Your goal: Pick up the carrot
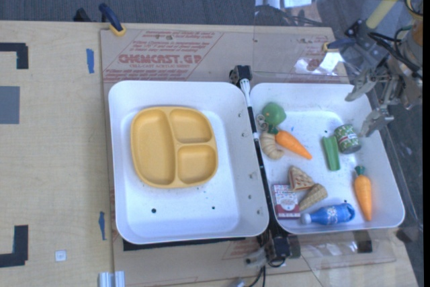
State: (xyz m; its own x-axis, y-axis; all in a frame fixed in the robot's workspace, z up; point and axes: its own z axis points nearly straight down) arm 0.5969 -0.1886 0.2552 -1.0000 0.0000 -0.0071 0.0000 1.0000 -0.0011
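My gripper (376,104) hangs over the far right corner of the right bin (393,212), with its two fingers parted and nothing between them. There are two carrots in this bin. One carrot (293,143) lies near the middle of the bin, to the left of my gripper and a little nearer to the camera; its long axis runs at a slant, with the green top toward a green vegetable (273,113) and the tip toward a green stick (331,153). The other carrot (363,193) lies along the right wall, almost straight toward the camera from my gripper, leaf end nearest to me. I judge this second one simpler to reach, because nothing touches it
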